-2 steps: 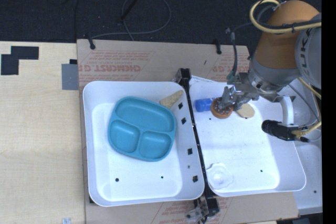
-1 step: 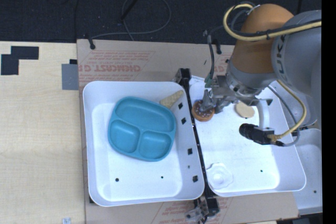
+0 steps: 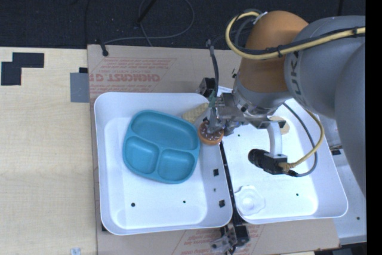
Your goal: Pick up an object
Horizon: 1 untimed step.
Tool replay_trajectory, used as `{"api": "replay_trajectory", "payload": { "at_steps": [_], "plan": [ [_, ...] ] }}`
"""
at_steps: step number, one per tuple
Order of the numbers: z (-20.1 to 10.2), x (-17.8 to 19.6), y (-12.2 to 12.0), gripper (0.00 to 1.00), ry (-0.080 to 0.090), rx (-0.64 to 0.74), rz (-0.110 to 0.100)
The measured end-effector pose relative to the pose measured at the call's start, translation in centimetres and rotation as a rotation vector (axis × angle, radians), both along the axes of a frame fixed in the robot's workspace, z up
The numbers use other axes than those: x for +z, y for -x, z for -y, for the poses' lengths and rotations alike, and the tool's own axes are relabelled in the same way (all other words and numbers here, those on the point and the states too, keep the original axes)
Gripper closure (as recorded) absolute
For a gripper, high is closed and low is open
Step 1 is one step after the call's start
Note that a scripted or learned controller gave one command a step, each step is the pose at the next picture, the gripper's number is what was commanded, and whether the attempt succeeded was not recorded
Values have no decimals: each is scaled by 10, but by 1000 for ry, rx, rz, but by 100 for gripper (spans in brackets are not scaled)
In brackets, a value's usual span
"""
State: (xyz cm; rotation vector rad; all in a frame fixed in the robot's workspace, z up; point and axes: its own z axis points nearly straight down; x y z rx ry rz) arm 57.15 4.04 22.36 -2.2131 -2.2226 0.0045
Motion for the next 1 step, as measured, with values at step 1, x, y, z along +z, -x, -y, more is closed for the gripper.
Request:
{"api": "replay_trajectory", "payload": {
  "at_steps": [1],
  "plan": [
    [-45, -6, -1, 100, 1, -1, 1]
  ]
}}
